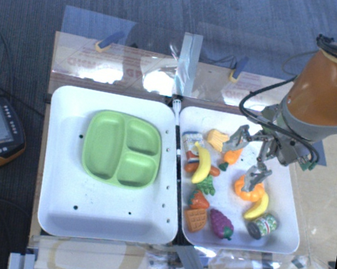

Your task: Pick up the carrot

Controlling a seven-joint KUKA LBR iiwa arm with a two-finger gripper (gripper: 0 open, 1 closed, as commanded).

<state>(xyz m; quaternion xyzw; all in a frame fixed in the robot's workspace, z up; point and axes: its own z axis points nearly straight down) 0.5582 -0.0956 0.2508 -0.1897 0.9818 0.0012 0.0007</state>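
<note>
orange is what i am after: the carrot [232, 155] lies in the upper middle of the right bin [288, 241], just under one finger of my gripper [249, 155], which hangs spread wide over the bin with nothing between its fingers. so the reach looks done, but the grasp and the lift are still ahead, as i judge it. around the carrot sit a banana [202, 164], a yellow block [217, 138], an orange pepper [247, 189] touching a second banana [258, 207], a small can [263, 225], a purple eggplant [221, 223] and a strawberry [200, 200]. the left bin [55, 208] holds a green divided plate [122, 149], bare in every compartment
</note>
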